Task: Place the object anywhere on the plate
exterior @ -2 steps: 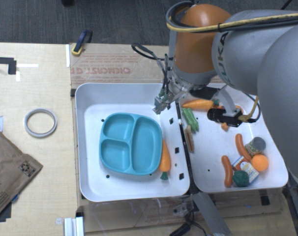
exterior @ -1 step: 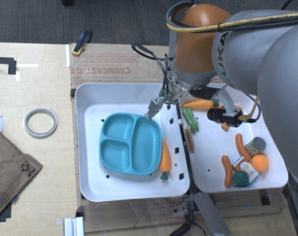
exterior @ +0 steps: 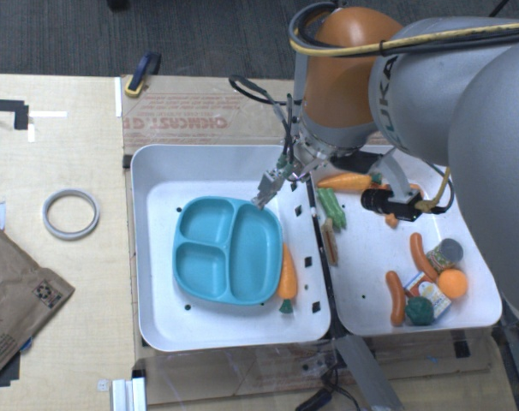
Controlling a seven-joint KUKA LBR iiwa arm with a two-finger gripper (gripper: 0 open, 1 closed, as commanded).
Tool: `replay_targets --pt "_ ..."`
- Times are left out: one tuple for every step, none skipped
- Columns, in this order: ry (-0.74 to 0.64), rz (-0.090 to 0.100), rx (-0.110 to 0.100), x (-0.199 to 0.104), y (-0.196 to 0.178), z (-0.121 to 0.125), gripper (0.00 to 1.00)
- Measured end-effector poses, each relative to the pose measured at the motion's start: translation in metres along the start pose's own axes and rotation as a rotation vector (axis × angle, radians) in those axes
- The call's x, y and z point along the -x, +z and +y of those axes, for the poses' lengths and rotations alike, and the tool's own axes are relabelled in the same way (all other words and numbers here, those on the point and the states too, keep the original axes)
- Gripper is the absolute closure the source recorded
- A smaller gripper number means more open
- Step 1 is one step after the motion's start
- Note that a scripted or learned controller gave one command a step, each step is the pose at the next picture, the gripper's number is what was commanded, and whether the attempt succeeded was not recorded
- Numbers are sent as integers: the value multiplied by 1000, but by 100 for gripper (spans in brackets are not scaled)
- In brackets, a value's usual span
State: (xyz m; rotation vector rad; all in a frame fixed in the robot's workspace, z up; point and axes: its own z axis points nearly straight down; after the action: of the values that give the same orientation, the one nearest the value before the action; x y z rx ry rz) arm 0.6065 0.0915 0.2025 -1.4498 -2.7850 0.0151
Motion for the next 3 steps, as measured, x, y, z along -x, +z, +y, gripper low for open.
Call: replay_targets --pt "0 0 0 0 0 0 0" --pt "0 0 0 0 0 0 0" --pt "0 0 0 0 0 0 0"
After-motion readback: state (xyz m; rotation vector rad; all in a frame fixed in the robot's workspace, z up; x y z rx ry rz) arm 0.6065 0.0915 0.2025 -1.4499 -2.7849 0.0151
